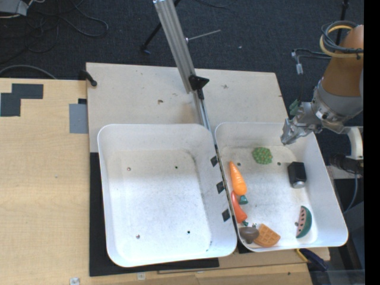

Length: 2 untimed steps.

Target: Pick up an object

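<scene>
Right bin: broccoli (near tool)

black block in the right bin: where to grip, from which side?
Likely straight from above, across the short width of the black block. It lies flat on the floor of the right bin, long axis roughly up-down in the view, with bare floor on both long sides for the fingers. The gripper sits just above-left of it.

Right bin holds broccoli at back, carrot along left wall, block right, watermelon slice front-right.
</scene>
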Tool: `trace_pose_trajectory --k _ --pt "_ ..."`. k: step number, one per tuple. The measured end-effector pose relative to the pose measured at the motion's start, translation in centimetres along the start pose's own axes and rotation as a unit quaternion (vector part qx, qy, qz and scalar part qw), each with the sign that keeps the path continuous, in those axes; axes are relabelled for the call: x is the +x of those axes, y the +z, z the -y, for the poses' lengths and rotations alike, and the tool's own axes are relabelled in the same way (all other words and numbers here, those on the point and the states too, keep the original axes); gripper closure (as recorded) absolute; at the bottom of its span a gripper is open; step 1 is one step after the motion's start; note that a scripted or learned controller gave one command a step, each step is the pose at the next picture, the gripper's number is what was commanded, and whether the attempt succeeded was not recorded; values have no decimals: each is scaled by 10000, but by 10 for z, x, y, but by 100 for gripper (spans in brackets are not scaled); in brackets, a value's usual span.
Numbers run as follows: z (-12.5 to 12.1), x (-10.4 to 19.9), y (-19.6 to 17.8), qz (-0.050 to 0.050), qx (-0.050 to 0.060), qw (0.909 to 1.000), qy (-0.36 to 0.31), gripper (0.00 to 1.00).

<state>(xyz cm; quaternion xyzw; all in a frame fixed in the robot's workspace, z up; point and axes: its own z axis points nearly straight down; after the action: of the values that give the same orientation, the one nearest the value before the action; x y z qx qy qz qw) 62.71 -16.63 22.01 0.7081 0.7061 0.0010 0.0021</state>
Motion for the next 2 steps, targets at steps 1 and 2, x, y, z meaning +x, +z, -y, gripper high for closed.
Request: trace_pose_trajectory --k 1,2 --pt "0 0 -5 -7 23 10000 -16 100" --pt "-4 59 3 -23 39 10000 -38 100"
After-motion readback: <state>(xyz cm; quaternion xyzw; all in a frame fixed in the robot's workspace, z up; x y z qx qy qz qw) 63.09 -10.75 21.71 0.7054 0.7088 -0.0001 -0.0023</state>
